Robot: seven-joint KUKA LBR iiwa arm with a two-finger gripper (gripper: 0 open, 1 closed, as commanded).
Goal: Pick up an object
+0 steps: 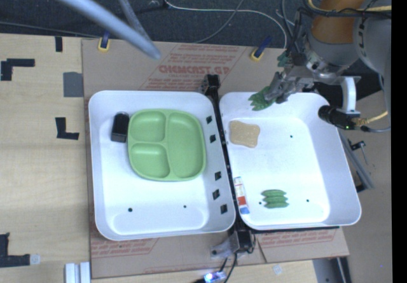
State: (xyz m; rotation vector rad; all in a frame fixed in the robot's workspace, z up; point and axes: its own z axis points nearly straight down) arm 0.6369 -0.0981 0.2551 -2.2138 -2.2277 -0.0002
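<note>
Fingers (275, 94) clamped a green leafy object (259, 100) | object raised above right bin's (318, 167) far rim | pick apparently achieved; secure lift left unconfirmed.

The bench (38, 148) had a pale wood-grain top with several black angular marks. A brown cardboard sheet (191, 62) with red print lay flat on it, and the two white bins rested side by side on that sheet. The left bin (105, 212) sat well to the left of the fingers (275, 92); the right bin (331, 208) lay directly below and in front of them, its far rim just beside the fingertips. A black clip assembly (218, 167) ran between the two bins. Two yellow-and-blue items, probably clamps (257, 53), sat at the cardboard's far edge, one just left of the fingers.
</note>
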